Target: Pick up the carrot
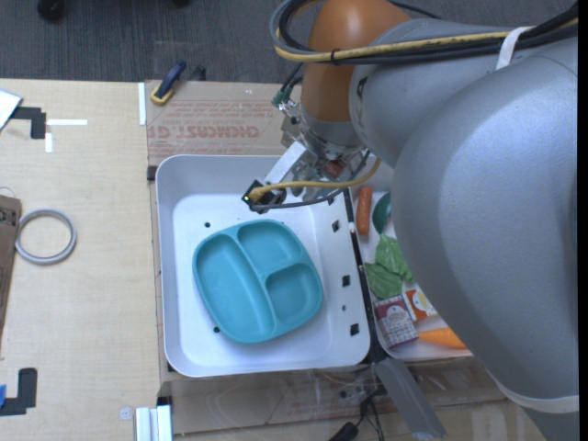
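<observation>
Over the left bin's [170, 246] far right corner the gripper [320, 165] is hanging; I cannot tell how wide it is standing. The carrot [443, 339] is lying well apart in the right bin, bright orange, tapered, half hidden under the arm. A nearer reddish stick [365, 209] is risking a mistaken grab.

Cardboard sheet [220, 122] behind left bin: red print, upside down, reads roughly "CHEMCAST GP". Other labels illegible.
</observation>
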{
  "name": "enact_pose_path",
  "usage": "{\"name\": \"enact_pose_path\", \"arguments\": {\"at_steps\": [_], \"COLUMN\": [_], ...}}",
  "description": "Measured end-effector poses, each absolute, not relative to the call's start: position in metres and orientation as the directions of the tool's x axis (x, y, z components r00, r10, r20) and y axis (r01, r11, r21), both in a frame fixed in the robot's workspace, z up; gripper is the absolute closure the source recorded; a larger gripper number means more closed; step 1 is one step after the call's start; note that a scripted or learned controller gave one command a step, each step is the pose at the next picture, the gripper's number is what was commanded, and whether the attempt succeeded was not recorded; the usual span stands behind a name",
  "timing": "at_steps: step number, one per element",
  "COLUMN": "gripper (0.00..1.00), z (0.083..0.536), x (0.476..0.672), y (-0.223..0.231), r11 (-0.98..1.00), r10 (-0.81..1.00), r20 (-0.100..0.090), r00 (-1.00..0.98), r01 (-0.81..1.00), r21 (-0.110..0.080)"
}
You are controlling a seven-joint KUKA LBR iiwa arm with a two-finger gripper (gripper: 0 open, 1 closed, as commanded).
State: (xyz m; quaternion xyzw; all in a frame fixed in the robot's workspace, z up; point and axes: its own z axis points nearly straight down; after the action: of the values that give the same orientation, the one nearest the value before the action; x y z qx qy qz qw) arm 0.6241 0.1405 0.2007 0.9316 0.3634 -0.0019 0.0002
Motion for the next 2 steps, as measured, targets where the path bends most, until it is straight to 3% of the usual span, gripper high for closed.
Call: {"name": "enact_pose_path", "arguments": {"at_steps": [1, 2], "gripper": [1.0, 0.0], "z": [0.356, 0.356], "x": [0.6191, 0.619], "y": [0.1408, 0.1408], "r11": [-0.845, -0.845], "r10": [0.534, 0.534], "r20": [-0.003, -0.003], "r00": [0.845, 0.845], "r01": [0.534, 0.534], "r21": [0.0, 0.0]}}
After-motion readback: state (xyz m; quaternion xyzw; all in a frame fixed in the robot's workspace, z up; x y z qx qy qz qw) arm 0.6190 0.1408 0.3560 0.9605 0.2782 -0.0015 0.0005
